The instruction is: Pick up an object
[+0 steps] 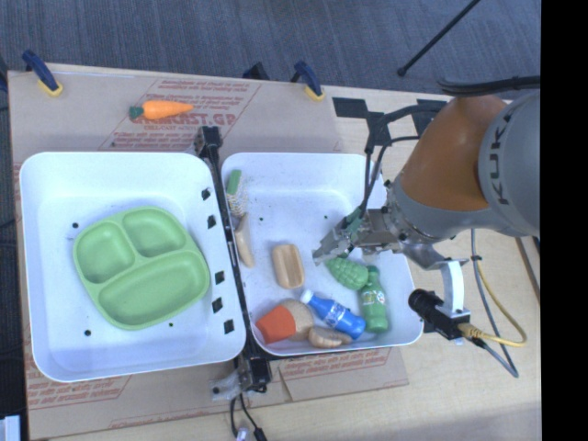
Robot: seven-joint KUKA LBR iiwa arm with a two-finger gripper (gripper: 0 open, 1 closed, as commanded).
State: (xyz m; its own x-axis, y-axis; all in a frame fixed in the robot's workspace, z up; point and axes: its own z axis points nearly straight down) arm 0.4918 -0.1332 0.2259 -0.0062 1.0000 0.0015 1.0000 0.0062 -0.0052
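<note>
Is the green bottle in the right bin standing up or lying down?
Lying down. The green bottle rests flat on the floor of the right bin, its full length showing, beside the blue bottle.

I see dark grey carpet [184, 16] behind my pale wooden bench [514, 402], with brown cardboard [276, 108] clamped flat by blue clamps [41, 72].

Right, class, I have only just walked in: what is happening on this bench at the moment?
A grey and orange robot arm reaches in over the right bin, its end effector low beside a green bumpy toy. Nothing is visibly lifted. A green bottle, a blue bottle and a tan bun lie nearby. The left bin holds a green divided plate, and a toy carrot lies outside on the cardboard.
</note>
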